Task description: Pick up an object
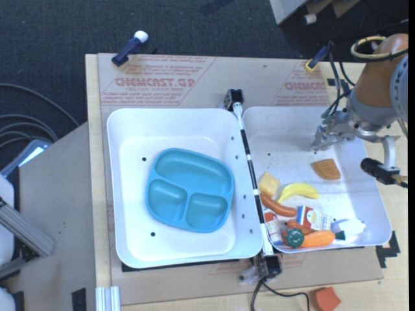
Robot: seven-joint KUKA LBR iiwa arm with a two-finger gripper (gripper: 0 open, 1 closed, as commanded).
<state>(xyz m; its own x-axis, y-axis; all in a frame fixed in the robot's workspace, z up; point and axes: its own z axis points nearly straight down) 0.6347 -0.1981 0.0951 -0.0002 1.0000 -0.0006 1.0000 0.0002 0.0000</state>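
Two white bins sit side by side on the bench. The left bin (123,173) carries one blue divided plate (189,190), three compartments, lying flat near the bin's middle. The right bin (279,125) has its things gathered toward its near edge and near-left corner: one yellow banana (299,190), its long axis running roughly left to right with a slight upward curve; one yellow wedge (268,185) against the left wall; one red sausage (279,206) slanting from the left wall down toward the near edge; one orange carrot (316,239) lying along the near edge, long axis left to right; one green ball (295,238) just beside the carrot; one small white and red carton (316,218), its print too small to read. One brown bread slice (326,169) lies apart toward the right edge.

The gripper (322,139) hangs over the right bin's far-right part, just beyond the bread slice; whether its fingers are spread or closed cannot be told, and nothing is seen in them.

The bench (162,83) board reads "CHEMCAST GP" in red, printed twice.
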